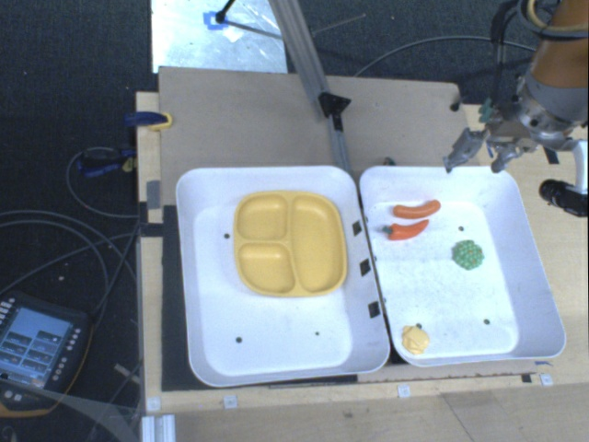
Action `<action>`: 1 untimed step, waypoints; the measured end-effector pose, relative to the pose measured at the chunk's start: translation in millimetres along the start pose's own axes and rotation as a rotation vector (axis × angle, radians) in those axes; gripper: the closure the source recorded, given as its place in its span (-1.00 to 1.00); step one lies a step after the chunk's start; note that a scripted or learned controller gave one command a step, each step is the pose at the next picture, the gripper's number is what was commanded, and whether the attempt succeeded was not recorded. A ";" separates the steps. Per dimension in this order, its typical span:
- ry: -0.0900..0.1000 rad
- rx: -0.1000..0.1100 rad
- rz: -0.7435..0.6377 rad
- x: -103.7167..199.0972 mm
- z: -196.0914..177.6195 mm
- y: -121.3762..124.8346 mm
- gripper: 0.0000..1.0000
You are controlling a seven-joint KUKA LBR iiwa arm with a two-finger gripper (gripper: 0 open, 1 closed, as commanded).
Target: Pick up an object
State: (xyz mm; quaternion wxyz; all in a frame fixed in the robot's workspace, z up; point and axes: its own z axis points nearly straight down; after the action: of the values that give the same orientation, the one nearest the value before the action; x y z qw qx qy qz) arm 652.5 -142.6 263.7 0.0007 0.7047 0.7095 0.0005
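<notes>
Camera view, yellow tray (291, 243) in left bin (207, 339), sausages (416, 209) in right bin (534, 293)

Pretty clearly a robotics lab is being shown here: a plywood bench (248, 118) is being used on dark carpet (64, 53), loose cables (87, 168) are being left trailing around, and a teach pendant (32, 339) is being kept on the floor.

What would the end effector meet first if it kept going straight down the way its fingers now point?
Probably the far rim of the right bin, near its back edge. The end effector hangs open over that rim, with the hot dog further in. Its height above the rim is unclear from this slanted view.
</notes>
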 end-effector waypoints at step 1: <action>-0.001 0.000 0.000 -0.2 -0.1 0.0 -1.00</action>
State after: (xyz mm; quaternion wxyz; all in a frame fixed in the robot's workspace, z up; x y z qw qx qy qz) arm 652.4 -142.8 263.8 0.0009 0.7046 0.7096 0.0002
